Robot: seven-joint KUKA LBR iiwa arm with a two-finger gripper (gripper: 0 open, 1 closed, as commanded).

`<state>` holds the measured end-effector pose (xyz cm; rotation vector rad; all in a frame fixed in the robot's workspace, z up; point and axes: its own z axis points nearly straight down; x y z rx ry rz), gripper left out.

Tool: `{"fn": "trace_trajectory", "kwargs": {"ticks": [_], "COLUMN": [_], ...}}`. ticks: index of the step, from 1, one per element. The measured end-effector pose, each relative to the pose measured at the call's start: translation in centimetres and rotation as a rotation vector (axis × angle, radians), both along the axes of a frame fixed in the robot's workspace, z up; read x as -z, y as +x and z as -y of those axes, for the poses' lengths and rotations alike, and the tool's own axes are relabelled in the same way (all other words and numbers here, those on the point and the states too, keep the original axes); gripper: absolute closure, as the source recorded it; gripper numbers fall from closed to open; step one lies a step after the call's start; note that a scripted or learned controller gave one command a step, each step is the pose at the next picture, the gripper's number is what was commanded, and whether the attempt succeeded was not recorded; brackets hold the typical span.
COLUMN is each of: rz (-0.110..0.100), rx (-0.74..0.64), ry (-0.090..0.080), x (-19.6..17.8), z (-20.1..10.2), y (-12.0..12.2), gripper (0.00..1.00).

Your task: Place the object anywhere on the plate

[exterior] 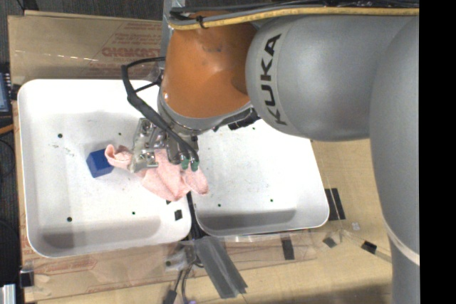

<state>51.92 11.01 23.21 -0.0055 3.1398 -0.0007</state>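
Observation:
A crumpled pink cloth [169,181] lies across the right side of the left bin [43,153], its lower edge reaching the divide between the two bins. A small blue block [100,163] sits just left of the cloth's left tip, touching or nearly touching it. My gripper [165,153] hangs directly over the cloth's upper part, below the orange band of the arm [203,71]. The gripper body covers the cloth's middle, so contact between them is hidden.
The right bin [285,181] lies under the big grey arm, which hides its far half. Brown cardboard [85,39] backs the bins. Black cables [139,100] loop beside the wrist. A grey bracket [217,267] sticks out below the bins' front edge.

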Motion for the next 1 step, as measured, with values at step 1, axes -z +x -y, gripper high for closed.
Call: {"fn": "trace_trajectory", "kwargs": {"ticks": [1], "rz": [0.0], "rx": [-0.001], "ry": [0.0], "x": [-0.01], "z": [-0.03], "y": [0.0], "gripper": [0.0]}}
